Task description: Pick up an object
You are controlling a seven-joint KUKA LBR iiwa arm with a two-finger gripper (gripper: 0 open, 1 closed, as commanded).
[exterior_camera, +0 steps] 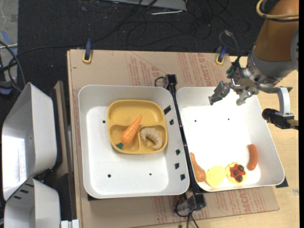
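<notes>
**Gripper held over the right bin, toys far from the fingers**

In the camera view, 2 white bins are seen side by side on the bench. The gripper (pixel 230 93) is held over the top edge of the right bin (pixel 223 132). Its 2 fingers (pixel 219 93) are spread apart, and nothing is seen between them.

Well below the fingers, near the bottom edge of the right bin, 4 toy foods are laid out. A sausage (pixel 252 156) is placed below and a little to the right of the fingers. A small pizza (pixel 236 172) is found just beside a yellow round piece (pixel 215 175), and they seem to be touching. An orange drumstick (pixel 197 167) is placed at the left wall, next to the yellow piece.

Far to the left of the fingers, in the left bin (pixel 95 175), a yellow plate (pixel 116 109) with 3 parts is set. A carrot (pixel 131 129) is laid tilted across the plate. A pale shrimp (pixel 152 137) is kept in the lower right part, just beside the carrot.
</notes>
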